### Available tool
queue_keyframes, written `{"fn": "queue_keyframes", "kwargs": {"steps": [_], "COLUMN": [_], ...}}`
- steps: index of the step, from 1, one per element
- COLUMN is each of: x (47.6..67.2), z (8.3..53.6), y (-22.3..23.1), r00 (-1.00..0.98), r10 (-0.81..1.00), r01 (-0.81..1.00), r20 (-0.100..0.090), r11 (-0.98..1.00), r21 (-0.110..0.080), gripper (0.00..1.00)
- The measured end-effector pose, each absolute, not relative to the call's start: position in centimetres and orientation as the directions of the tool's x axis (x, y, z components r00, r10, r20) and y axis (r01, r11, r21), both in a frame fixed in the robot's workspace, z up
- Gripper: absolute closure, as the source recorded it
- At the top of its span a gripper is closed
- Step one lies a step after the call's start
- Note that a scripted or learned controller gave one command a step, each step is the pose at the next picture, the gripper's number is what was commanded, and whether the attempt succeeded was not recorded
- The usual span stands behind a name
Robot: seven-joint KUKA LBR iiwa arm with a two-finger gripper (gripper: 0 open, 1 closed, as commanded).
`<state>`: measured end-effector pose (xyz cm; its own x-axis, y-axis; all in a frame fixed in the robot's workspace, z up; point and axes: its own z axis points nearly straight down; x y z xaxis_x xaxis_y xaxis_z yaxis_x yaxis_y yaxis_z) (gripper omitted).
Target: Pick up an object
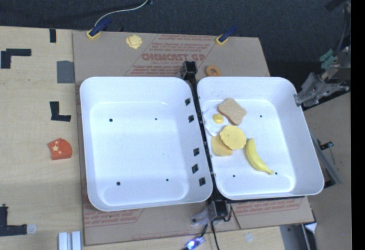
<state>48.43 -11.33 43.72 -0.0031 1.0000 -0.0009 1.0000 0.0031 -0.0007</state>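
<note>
Yellow banana (258, 157) at 5 o'clock in right bin (285, 129), beside toast slice (231, 111) and round pieces. Nothing lifted; whole pick left. Claw (311, 92) at 3 o'clock rim, state unclear.

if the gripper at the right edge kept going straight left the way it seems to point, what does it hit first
Probably the right bin's rim: the gripper sits just outside that upper right corner. If it rides above the rim, the bread slice looks next in line. Height and aim are hard to judge here.
</note>
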Motion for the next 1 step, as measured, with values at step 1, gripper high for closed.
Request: {"fn": "queue_keyframes", "kwargs": {"steps": [1], "x": [48.42], "z": [54.05], "y": [-9.01], "r00": [-0.004], "r10": [1.000], "r01": [1.000], "r20": [-0.002], "r11": [0.004], "r21": [0.010], "gripper": [1.00]}}
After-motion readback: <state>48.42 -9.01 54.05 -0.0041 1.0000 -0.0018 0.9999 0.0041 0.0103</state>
